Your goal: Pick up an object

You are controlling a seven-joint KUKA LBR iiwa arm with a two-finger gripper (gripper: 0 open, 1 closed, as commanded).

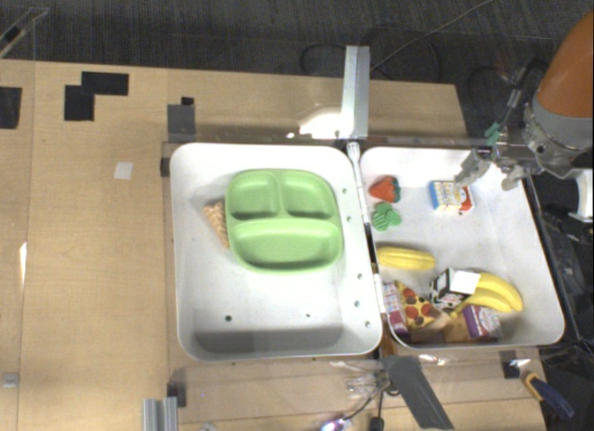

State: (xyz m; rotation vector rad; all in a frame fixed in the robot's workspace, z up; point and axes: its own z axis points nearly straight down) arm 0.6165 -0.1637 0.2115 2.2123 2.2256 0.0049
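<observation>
My gripper point(489, 172) hovers over the back right corner of the right bin point(543, 262), open, with nothing between its fingers. Just left of it and a little nearer the front, a small blue and white carton point(449, 195) stands apart from the fingers. Further left lie a red strawberry point(384, 188) and a small green piece point(387, 218). A yellow banana point(405, 259) lies mid-bin. At the front are a second banana point(494, 293), a black and white item point(455, 282), a pizza slice point(419, 313) and a purple carton point(481, 324).
The left bin point(269, 327) holds a green divided plate point(281, 218) with a tan wafer point(216, 223) tucked at its left edge. A metal post point(356, 95) rises behind the wall between the bins. Bare white floor lies in the middle right of the right bin.
</observation>
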